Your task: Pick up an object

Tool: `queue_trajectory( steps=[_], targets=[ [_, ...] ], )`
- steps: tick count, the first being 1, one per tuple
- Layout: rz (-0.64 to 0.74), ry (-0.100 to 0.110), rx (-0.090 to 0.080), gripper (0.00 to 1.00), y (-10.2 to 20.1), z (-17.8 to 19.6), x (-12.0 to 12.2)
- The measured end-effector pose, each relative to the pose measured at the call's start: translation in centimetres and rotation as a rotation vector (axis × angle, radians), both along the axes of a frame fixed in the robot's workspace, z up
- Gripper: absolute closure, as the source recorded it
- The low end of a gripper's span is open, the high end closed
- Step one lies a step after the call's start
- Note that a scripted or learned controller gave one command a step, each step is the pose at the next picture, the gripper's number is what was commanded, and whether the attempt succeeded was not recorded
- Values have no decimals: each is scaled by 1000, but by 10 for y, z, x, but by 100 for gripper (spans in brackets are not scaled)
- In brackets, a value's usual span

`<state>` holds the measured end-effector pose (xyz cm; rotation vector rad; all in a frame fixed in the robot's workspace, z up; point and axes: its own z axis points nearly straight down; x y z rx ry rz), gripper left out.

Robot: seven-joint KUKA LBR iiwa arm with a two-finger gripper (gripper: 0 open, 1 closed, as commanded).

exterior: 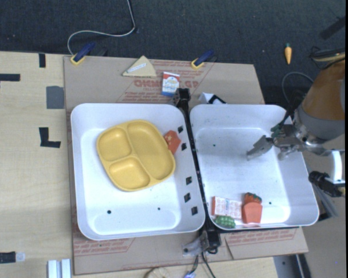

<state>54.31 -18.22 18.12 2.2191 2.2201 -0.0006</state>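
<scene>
Small items lie along the right bin's (290,112) front edge: a flat printed packet (227,206), an orange block (252,212), likely light, rigid, best pinched across its narrow sides; the gripper (261,148), fingers seemingly apart, hovers empty mid-bin.

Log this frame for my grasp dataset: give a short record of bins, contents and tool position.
left bin: yellow divided plate, small orange-red item at its right edge
right bin: red-and-white packet, orange-red block, small green item, all near front edge
tool: over right bin, nothing seen between its fingers
behind bins: small red-white-blue carton
</scene>
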Motion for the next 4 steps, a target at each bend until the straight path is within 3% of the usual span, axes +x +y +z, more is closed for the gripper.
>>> queue_trajectory(
  steps=[1,2,3,4],
  targets=[
    [0,5,3,0,17,-49,-60],
    [-1,1,1,0,49,-95,-59],
    [-2,-3,-1,100,49,-85,-58],
    [-2,-2,-1,0,49,-85,-59]
  ],
)
